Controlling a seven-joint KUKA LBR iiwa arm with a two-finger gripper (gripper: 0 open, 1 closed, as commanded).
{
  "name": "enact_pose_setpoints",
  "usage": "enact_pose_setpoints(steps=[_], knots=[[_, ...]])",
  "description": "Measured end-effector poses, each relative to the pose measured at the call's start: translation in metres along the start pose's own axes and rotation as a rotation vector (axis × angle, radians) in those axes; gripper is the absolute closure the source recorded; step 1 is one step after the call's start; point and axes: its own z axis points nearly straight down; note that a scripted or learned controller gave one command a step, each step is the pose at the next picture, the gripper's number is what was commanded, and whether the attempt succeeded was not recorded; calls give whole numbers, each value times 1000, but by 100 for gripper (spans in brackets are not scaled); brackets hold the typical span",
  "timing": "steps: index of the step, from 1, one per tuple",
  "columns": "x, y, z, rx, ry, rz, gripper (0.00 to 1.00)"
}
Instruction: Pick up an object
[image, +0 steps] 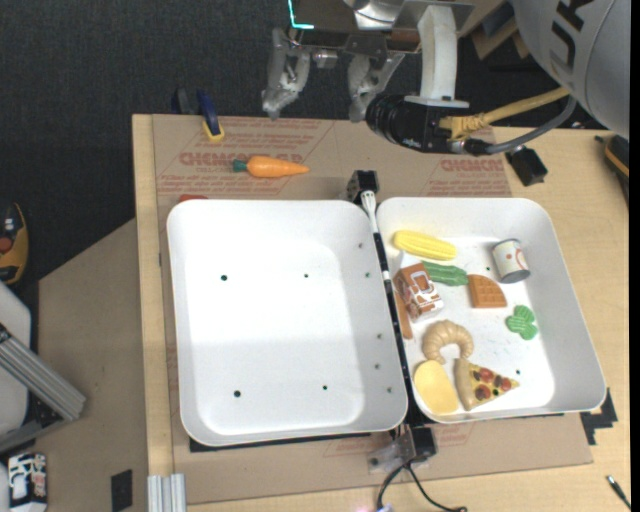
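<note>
Right of centre, the right bin (560, 300) holds toy corn (424, 244), croissant (447, 339) and pizza slice (485, 381). Top centre, the gripper (318, 92) hangs spread, clasping nothing, above a carrot (270, 168) on cardboard (150, 200).

Orange carrot (275, 168); yellow corn (423, 244); green pickle (444, 273); white bins (200, 300).

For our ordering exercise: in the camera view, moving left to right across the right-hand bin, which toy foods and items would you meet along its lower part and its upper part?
Lower part: yellow lemon-like piece → pizza slice.
Upper part: corn cob → silver can.
</note>
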Motion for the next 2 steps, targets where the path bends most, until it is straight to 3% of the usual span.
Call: enact_pose_setpoints(steps=[1,2], knots=[[1,0,-11,-5,1,-2,100],[2,-88,123,19,-6,-2,100]])
